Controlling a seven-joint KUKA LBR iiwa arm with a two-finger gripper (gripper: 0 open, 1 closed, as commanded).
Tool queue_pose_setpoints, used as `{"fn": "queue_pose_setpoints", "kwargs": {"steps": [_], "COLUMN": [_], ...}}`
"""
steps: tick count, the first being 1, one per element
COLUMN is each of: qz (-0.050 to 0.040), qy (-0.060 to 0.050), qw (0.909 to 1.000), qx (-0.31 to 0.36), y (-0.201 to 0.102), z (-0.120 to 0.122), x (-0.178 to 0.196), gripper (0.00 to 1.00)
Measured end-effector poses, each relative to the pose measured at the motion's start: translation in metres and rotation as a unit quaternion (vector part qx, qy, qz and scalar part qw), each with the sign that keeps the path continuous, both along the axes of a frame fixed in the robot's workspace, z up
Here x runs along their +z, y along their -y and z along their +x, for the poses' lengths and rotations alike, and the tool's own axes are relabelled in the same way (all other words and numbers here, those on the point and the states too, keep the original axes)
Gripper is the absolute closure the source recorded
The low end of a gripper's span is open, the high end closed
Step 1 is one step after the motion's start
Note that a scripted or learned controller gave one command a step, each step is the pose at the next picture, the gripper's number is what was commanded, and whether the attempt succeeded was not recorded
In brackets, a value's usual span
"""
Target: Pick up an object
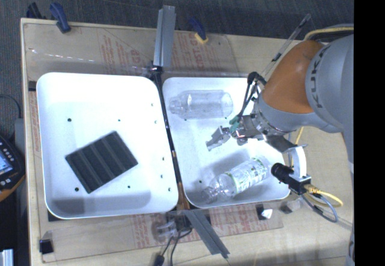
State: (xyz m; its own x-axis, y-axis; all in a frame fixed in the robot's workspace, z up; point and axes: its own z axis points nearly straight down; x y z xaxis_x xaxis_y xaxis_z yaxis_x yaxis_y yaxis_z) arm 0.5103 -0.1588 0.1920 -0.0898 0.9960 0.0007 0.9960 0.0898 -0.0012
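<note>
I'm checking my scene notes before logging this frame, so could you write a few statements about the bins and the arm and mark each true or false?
1. The left bin holds a dark ribbed slab. True.
2. The right bin holds three clear bottles. False: it holds two, an upper bottle and a lower bottle.
3. The pincer is over the right bin, between the two bottles. True.
4. The lower bottle stands upright. False: it lies on its side, as does the upper one.
5. The arm has an orange band near the wrist. True.
6. The dark slab lies in the same bin as the bottles. False: it lies in the left bin, the bottles in the right.
</note>
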Motion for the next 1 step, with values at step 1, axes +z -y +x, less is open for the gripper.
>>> {"fn": "queue_pose_setpoints", "kwargs": {"steps": [1], "qz": [0.0008], "qy": [-0.002], "qw": [0.9984], "qx": [-0.057], "y": [0.0024], "z": [-0.0041], "x": [-0.0228], "gripper": [0.00]}}
